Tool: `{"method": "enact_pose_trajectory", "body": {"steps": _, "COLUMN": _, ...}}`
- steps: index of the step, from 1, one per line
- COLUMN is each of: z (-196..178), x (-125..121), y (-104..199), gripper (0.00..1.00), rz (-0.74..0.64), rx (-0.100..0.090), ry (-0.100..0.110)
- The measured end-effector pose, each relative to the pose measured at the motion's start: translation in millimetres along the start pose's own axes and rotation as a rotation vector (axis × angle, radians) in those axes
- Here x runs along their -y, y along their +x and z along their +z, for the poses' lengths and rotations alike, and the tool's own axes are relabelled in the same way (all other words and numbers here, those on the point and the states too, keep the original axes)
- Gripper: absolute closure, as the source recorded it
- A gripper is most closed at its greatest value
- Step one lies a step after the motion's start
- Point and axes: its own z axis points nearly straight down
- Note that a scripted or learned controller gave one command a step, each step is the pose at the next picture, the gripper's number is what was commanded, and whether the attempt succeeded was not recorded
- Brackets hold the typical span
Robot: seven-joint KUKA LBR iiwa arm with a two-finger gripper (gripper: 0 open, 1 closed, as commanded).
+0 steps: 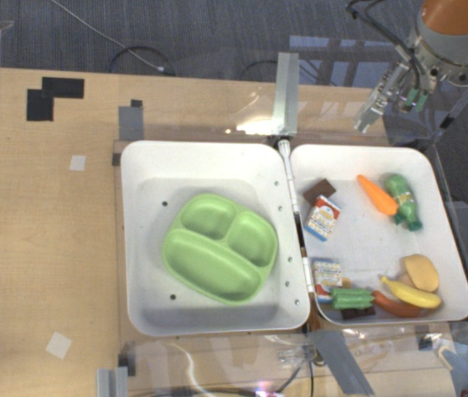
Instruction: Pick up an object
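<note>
My gripper (389, 98) hangs above the bench just beyond the far edge of the right bin (441, 190), under the orange wrist band, with nothing seen in it. The right bin holds an orange carrot (375, 194), a green bottle (403, 201), a brown block (317, 191) and a small red-and-white carton (323, 219). Along its near side lie a second carton (327, 272), a green piece (352, 296), a red piece (386, 303), a yellow banana (412, 294) and a tan potato (421, 271).
The left bin (147, 180) holds a green divided plate (221, 246). A metal post (287, 98) rises behind the seam between the bins. Cables (383, 2) hang near the arm at the top right. Wooden bench top (44, 222) spreads out to the left.
</note>
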Motion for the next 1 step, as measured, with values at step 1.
{"method": "enact_pose_trajectory", "body": {"steps": 1, "z": 50.7, "x": -66.6, "y": 35.1, "gripper": 1.00, "rz": 0.002, "rx": -0.006, "ry": 0.002}}
